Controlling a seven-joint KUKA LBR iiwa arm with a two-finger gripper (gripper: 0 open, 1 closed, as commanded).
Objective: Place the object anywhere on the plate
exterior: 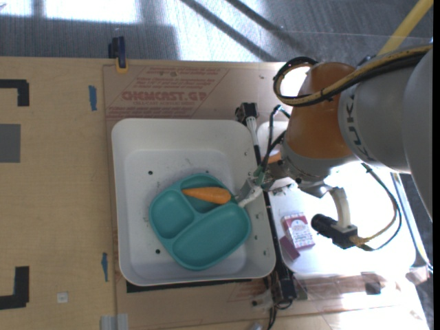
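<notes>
A teal divided plate [203, 241] lies in the left white bin [125, 184]. An orange carrot-shaped object [206, 194] rests in the plate's far compartment, lying lengthwise left to right. My gripper [245, 195] hangs low at the plate's right edge, its tip right beside the carrot's right end. The grey and orange wrist above hides most of the gripper, so its grasp cannot be made out.
A small red and white box [297, 231] lies in the right bin [385, 260], near its left wall. The arm covers much of that bin. Brown cardboard [55, 198] surrounds the bins, and a black clamp [118, 49] sits at the far edge.
</notes>
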